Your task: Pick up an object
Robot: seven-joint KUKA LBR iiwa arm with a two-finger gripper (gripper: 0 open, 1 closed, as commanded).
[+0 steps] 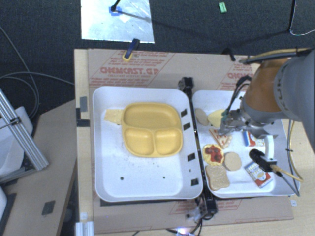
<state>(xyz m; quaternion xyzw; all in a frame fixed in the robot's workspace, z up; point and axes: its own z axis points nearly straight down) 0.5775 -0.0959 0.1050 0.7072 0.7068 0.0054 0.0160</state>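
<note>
Triangular pizza-slice toy (221,138) in right white bin (283,191), under gripper (225,130); grip state unclear, likely descending to pick.

Claw (227,125) fingertips too small to tell.

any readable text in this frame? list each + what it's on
"CHEMCAST G.P", red print, partly washed out, on the brown sheet under the white bins, behind the left one.
A second red print on the same sheet behind the right bin, partly hidden by the arm: unreadable.
Small red and white packets in the right bin carry print too small to read.
</note>
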